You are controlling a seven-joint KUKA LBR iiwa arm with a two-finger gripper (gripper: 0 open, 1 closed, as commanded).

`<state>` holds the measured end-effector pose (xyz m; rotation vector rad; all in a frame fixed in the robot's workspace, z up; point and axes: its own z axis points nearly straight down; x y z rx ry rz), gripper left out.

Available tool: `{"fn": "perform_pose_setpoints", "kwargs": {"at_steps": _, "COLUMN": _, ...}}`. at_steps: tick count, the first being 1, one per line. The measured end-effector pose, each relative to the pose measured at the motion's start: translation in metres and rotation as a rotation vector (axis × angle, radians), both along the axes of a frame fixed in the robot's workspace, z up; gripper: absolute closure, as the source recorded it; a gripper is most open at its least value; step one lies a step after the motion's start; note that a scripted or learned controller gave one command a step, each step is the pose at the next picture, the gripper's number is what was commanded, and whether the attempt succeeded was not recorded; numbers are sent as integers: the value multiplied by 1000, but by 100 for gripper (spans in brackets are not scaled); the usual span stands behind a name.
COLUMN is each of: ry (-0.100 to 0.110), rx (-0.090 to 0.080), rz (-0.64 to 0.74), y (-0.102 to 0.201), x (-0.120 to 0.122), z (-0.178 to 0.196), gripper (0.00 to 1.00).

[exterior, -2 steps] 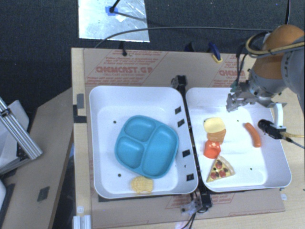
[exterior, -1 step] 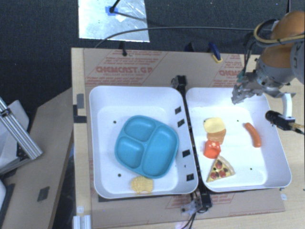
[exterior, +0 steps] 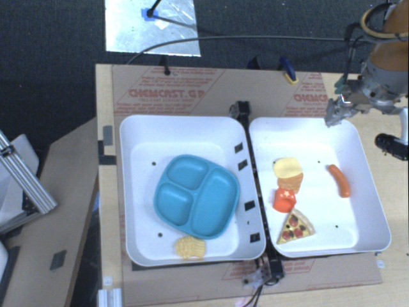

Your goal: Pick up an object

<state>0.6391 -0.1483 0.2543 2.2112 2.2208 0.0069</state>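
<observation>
The gripper (exterior: 337, 112) hangs above the right bin's (exterior: 367, 165) far corner; you cannot tell whether it is open or shut. Nothing is held. The sausage (exterior: 339, 180) lies nearest, alone by the right wall; the chips (exterior: 289, 174), tomato (exterior: 284, 200) and pizza slice (exterior: 295, 228) crowd together. Choose the sausage: you descend centred over it and close across its narrow width, clear of the wall.

Two shallow white bins (exterior: 192, 128) look smooth glossy plastic, the blue three-compartment tray (exterior: 195, 196) smooth matt plastic, the printed brown board (exterior: 192, 88) under them matt cardboard, the silver sheet (exterior: 153, 18) crinkled shiny foil.
</observation>
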Motion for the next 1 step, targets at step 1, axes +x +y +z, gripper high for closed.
{"fn": "perform_pose_setpoints", "kwargs": {"at_steps": 1, "ry": 5, "rx": 1, "rz": 1, "y": 0, "x": 1, "z": 0, "gripper": 100}}
